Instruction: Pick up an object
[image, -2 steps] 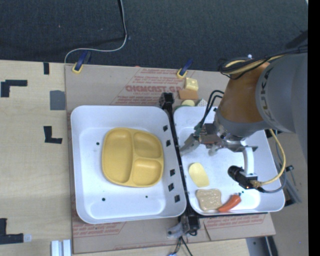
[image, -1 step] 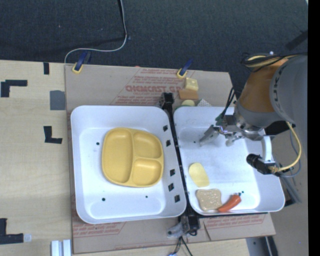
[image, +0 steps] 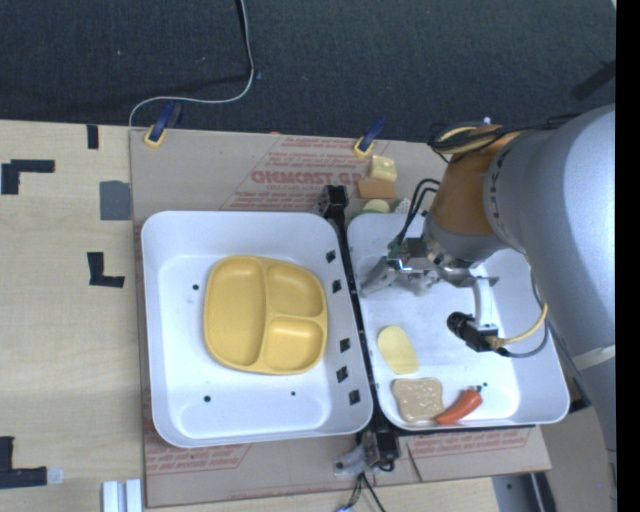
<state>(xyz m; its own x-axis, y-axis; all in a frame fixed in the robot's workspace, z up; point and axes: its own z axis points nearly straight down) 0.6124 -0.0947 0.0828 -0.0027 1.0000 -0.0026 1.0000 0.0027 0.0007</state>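
Camera view — two white bins (image: 160, 300) on cardboard sheet (image: 290, 170), wood bench (image: 60, 330).

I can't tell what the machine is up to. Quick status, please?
Gripper low over the right bin, near its left wall, nothing seen held. Yellow piece, toast slice, carrot lie loose in front. Yellow tray sits in the left bin.

Blue clamps (image: 371, 131), white cable (image: 243, 60), cardboard sheet (image: 290, 170), black tape marks (image: 100, 270)
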